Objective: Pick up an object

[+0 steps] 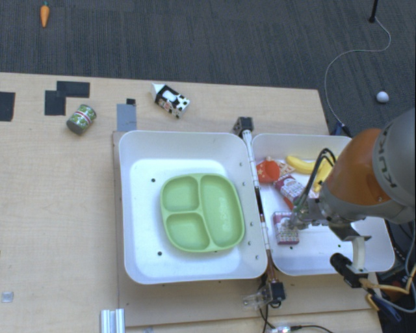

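**Arm reaching into the right-hand bin, tool over a small packet**

The grey arm with its orange band is reaching in from the right side of the frame and is hanging over the right bin. Its tool is sitting low at the centre-left of that bin, just above or touching a small pinkish packet lying on the bin floor. Whether the tool is open or closed I cannot tell, since the wrist is covering it, and no object is visibly caught in it.

Toward the upper part of the same bin, a red tomato-like toy is lying near the dividing wall, a yellow banana is lying just right of it, and a red-and-white wrapped item is resting below them, close to the arm.

The left bin is holding a pale green divided plate with three compartments, lying flat at its centre.

On the desk beyond the bins, a small green can is lying at the upper left of the frame, and a black-and-white cow-patterned toy is lying near the top centre. Dark tape patches are sticking to the desk near the can. On the grey carpet, a little orange carrot is lying in the top left corner and a white ball at the upper right.
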You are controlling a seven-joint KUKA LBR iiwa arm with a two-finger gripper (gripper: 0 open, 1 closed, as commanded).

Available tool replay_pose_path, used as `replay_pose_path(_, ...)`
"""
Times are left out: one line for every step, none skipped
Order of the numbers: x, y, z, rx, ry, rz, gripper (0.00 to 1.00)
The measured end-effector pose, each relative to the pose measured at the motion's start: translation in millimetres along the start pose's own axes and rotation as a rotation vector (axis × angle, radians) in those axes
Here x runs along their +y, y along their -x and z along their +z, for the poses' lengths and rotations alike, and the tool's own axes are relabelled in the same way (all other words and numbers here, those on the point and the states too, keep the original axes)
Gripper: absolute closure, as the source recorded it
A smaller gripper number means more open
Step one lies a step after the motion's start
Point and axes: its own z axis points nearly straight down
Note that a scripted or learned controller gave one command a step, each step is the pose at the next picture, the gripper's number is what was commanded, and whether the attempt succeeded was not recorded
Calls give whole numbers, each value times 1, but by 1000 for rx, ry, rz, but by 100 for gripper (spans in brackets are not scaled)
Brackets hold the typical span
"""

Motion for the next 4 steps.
replay_pose_path(0,0,0,0,0,1,0)
replay_pose_path(-3,7,13,0,-8,3,0)
replay_pose_path(0,6,0,1,-1,-2,100)
replay_pose_path(0,6,0,1,-2,-1,0)
